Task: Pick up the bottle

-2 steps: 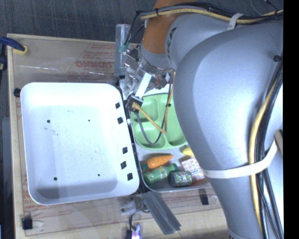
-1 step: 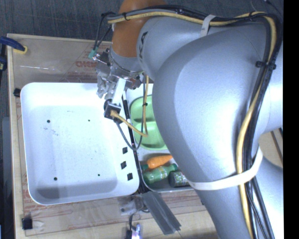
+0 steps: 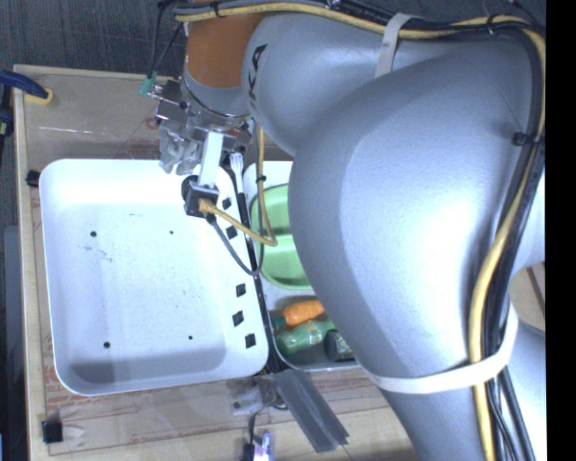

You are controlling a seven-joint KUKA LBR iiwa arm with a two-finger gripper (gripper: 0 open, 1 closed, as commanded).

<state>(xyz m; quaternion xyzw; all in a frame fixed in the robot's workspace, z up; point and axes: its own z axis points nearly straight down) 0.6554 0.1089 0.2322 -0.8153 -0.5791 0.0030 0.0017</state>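
Note:
The bottle (image 3: 303, 336) is green with a dark label and lies on its side at the near end of the right bin (image 3: 290, 361). The arm's big grey body covers most of that bin. My gripper (image 3: 184, 150) hangs below the orange band, over the far rim of the left bin (image 3: 58, 257), well away from the bottle. Nothing shows in its grasp.
An orange carrot-like object (image 3: 302, 310) lies just beyond the bottle. A light green bowl-like object (image 3: 280, 243) sits farther back in the right bin. A yellow cable (image 3: 238, 227) and black tags run along the divide between the bins. Blue clamps (image 3: 19, 84) grip the bench's far left corner.

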